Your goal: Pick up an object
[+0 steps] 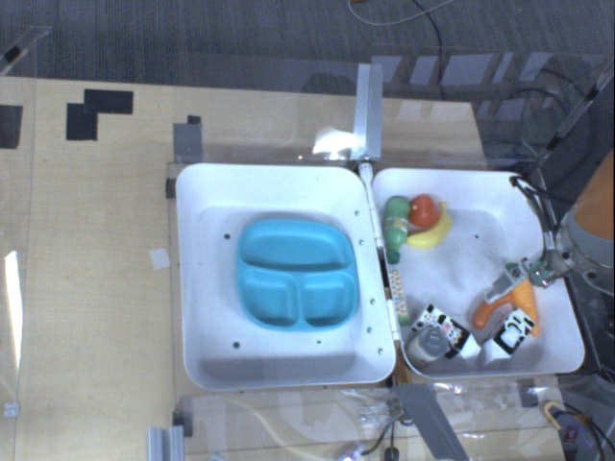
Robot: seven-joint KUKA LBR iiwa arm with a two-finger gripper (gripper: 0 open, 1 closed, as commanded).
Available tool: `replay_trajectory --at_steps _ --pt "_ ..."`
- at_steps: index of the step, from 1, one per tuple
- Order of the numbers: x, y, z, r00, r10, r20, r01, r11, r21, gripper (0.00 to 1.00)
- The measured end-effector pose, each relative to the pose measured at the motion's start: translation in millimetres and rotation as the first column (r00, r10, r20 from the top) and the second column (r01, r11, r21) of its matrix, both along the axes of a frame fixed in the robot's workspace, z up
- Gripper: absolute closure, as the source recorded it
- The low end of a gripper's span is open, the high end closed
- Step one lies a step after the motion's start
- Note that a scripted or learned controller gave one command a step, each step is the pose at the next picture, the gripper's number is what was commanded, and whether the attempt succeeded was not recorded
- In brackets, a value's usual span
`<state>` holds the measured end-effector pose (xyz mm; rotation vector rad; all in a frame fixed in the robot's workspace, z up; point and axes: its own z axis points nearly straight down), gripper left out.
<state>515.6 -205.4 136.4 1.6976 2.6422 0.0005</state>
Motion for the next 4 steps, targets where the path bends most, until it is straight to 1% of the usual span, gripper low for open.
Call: replay_trajectory --at_steps 1,2,3,4 --pt "16 -2 -46 1.0 0.017 0.013 -0.017 1.0 -0.005 0.0" --pt "96 1 26 0.997 -0.077 0.005 0.077 0.997 -0.001 0.0" --pt "102 49 6 0.987 0.163 0.002 -0.163 0.987 -0.001 0.0" --pt "125 97 -47 0.945 0.327 0.006 -0.327 0.945 -0.004 0.0"
